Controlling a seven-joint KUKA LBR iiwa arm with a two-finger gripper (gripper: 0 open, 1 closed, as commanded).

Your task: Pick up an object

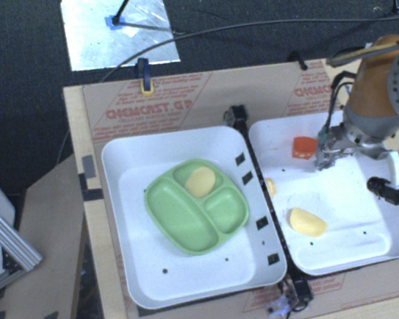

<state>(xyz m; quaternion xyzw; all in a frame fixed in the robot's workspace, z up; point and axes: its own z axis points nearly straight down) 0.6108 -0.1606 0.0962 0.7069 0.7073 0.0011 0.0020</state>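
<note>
The grey two-finger gripper (325,157) hangs low over the right shallow white bin (361,250), near its far edge and just beside a small orange-red block (303,147), likely its target. Whether its jaws are spread or pressed together, I cannot tell. A yellow rounded piece (307,221) lies mid-bin, toward the near edge.

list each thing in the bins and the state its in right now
green divided plate: flat in the left bin, one compartment filled
yellow piece on plate: lying in the plate's upper compartment
yellow piece: loose on the right bin floor
orange block: on the right bin floor, just left of the gripper
gripper: low over the right bin
</note>
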